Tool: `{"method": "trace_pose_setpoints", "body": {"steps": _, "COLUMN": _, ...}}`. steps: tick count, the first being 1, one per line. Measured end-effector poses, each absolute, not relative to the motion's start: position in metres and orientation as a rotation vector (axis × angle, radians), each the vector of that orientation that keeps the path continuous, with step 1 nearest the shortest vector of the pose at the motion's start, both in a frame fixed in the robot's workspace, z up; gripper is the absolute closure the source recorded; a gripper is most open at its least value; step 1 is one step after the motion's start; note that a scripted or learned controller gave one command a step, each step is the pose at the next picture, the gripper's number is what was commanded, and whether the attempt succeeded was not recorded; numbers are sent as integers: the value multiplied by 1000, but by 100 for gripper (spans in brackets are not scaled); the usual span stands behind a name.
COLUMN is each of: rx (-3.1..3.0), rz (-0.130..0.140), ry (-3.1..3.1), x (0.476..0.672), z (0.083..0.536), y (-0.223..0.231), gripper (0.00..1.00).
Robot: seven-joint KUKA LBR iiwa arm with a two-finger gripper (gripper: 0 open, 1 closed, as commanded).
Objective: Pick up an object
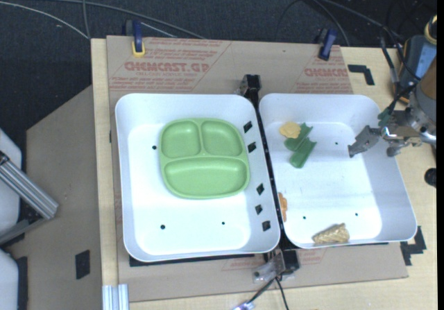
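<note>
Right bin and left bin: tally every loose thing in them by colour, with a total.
Green: 2, the divided plate in the left bin and the green piece in the right bin.
Yellow: 1, the yellow piece.
Tan: 1, the tan piece.
Orange: 1, the small orange bit.
Total: 5.

I see my pincer [378, 142] spread open over the right bin's [395, 191] three-o'clock edge, gripping nothing.

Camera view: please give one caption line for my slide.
Gripper above the right bin, near green piece; green plate in left bin.
</note>
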State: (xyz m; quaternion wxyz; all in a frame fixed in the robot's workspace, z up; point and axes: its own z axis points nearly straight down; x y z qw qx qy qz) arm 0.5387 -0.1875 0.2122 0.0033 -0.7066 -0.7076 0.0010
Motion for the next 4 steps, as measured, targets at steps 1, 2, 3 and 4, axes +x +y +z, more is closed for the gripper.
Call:
{"method": "trace_pose_setpoints", "body": {"steps": 1, "rx": -2216, "rz": 3, "ry": -2218, "x": 542, "z": 167, "y": -181, "gripper": 0}}
{"method": "trace_pose_setpoints", "body": {"steps": 2, "rx": -2216, "rz": 3, "ry": -2217, "x": 550, "z": 109, "y": -182, "gripper": 0}}
{"method": "trace_pose_setpoints", "body": {"steps": 3, "rx": -2221, "rz": -2, "ry": -2221, "x": 552, "z": 124, "y": -183, "gripper": 100}}
{"method": "trace_pose_setpoints", "body": {"steps": 4, "rx": -2224, "rz": -4, "ry": -2226, "x": 555, "z": 167, "y": -184, "gripper": 100}}
